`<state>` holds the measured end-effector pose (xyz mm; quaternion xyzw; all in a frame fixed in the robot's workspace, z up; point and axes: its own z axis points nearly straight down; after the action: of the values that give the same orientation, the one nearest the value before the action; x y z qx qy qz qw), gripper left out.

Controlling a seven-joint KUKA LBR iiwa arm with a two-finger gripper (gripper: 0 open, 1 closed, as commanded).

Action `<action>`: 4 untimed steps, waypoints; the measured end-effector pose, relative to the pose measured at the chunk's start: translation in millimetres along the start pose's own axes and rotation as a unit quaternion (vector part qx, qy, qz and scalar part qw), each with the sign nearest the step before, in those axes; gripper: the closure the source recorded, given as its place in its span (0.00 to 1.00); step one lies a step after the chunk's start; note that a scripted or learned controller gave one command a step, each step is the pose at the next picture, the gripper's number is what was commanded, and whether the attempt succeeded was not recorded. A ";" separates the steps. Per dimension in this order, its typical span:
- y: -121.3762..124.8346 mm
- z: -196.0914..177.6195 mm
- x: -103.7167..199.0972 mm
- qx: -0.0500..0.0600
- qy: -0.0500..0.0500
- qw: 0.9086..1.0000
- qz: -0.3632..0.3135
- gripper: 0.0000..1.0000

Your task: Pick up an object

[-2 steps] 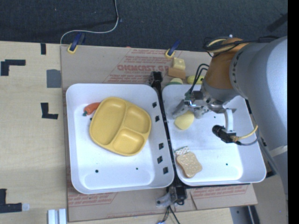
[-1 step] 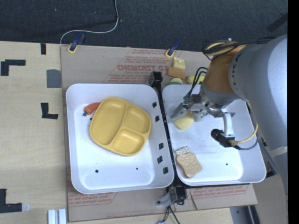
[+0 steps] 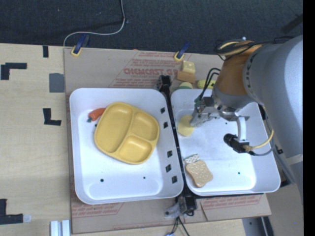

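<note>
The gripper (image 3: 196, 118) is lowered into the right bin (image 3: 256, 181), directly over a pale yellow food piece (image 3: 185, 127) near the bin's left wall, positioned for a pick. Jaw state: cannot tell. A toast slice (image 3: 199, 173) lies well apart.

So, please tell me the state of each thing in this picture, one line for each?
Yellow tray: upright in the left bin, compartments bare.
Orange piece: lying beside the tray, partly hidden.
Bread slice: lying flat in the right bin.
Pale yellow piece: at the right bin's left wall, by the gripper.
</note>
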<state>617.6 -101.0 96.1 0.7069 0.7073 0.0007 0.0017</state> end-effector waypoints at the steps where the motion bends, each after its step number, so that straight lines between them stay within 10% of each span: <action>1: -0.2 0.5 0.1 0.000 0.000 1.000 0.000 0.00; 2: 52.9 -28.4 8.0 0.000 0.001 1.000 -0.001 0.00; 4: 20.8 11.3 -0.9 0.002 0.000 1.000 0.000 0.00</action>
<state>638.4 -101.9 84.8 0.7066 0.7076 -0.0008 0.0006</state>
